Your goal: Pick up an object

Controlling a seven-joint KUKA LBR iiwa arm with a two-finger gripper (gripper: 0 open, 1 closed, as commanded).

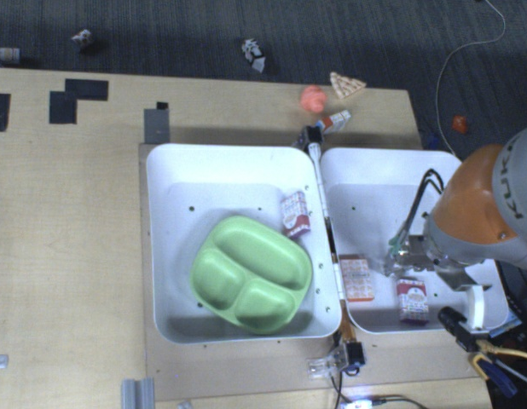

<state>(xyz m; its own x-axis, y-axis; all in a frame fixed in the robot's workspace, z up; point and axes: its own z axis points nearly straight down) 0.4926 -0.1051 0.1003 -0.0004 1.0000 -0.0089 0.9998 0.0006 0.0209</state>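
Note:
My gripper (407, 262) hangs low in the right bin (374, 173), under the grey arm with its orange band (472, 203). Just below it, near the bin's front wall, lies a small red and white carton (412, 301); whether the gripper touches it I cannot tell. A flat red and white packet (356, 278) lies to the gripper's left, against the bin's left wall. In the left bin (174, 228) a second small red and white carton (295, 213) leans by the right wall, beside a green divided plate (251, 271).
A pink ball (313, 99), a pizza-slice toy (347, 84) and a small tube (332, 123) lie on the bench behind the bins. Cables and a clamp (344, 356) sit at the front between the bins.

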